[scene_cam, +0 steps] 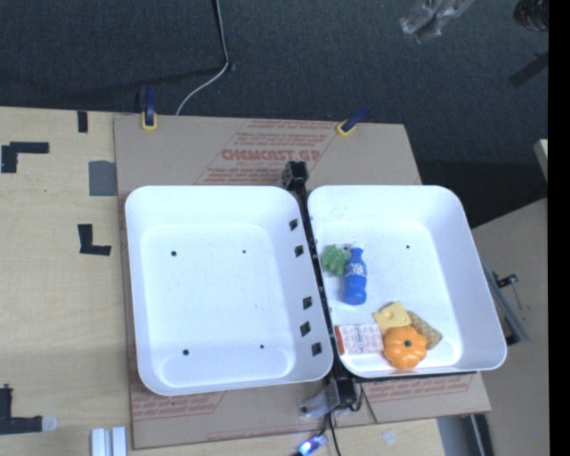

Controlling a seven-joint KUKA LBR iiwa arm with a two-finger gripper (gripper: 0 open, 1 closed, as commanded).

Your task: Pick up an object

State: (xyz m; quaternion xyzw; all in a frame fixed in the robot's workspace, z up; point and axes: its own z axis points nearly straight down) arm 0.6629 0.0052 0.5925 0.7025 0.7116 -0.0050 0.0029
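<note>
Starting at the left of the frame, noting the left white bin (214,294) resting on a brown cardboard sheet (267,151) and showing just its pale floor with a few dark dots. Moving right past the seam where the two bins are touching, finding the candidates crowding the lower left part of the right white bin (419,232): a small green leafy piece (335,258) sitting hard against the seam, a blue bottle (355,278) lying just beside it and seeming to touch it, a red-and-white packet (358,339) lying flat lower down near the front wall, then a yellow wedge (392,315), an orange fruit (404,348) pressing against the packet's right edge, and a tan cracker-like piece (429,334) peeking out behind the fruit. Reaching the upper right corner, making out the gripper (432,18) as a pale blur over the dark floor, well apart from both bins and from every object; being unable to tell how widely it is set, and seeing nothing carried in it. Judging the task as barely begun: nothing lifted, all the objects resting in the right bin, with the approach, the descent, the grasp and the lift all waiting to be done. Judging the blue bottle the least hemmed-in choice.
</note>
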